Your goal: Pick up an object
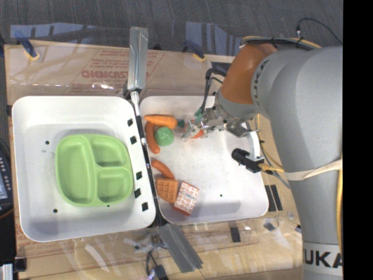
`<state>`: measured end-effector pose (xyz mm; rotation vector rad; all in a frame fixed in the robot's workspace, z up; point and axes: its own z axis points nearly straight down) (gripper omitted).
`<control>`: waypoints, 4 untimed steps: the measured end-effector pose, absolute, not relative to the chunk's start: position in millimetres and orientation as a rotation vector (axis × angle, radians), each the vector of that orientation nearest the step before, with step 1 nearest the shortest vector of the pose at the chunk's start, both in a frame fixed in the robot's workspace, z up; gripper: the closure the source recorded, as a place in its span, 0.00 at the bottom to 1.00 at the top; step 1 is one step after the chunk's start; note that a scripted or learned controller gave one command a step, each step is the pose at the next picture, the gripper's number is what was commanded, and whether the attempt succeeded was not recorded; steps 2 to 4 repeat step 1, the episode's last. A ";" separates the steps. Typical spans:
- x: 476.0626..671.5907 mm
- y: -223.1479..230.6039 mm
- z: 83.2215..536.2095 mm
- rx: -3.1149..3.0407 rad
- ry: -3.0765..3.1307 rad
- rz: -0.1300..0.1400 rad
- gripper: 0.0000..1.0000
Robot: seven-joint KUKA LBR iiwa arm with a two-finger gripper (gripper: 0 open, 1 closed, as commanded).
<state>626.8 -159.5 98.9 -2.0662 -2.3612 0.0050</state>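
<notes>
My gripper (194,130) is low in the right bin (233,179), near its back middle. A small orange-red piece (199,134) lies right at its tip; whether it is gripped is unclear. Just left of it are a green ball (165,136), an orange carrot (161,121) and an orange sausage shape (151,140). Further forward lie another orange sausage (163,168), a waffle (166,189) and a small printed box (187,196).
The left bin (29,156) holds a green divided plate (93,169). A black divider with clips (139,150) runs between the bins. The arm's grey body (297,98) overhangs the right bin's right rim, with a black cable fitting (246,160).
</notes>
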 end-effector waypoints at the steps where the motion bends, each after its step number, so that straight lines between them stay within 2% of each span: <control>1: 635.6 -179.4 91.0 -1.935 -2.476 0.002 1.00; 4: 635.6 -179.4 91.0 -1.935 -2.476 0.002 1.00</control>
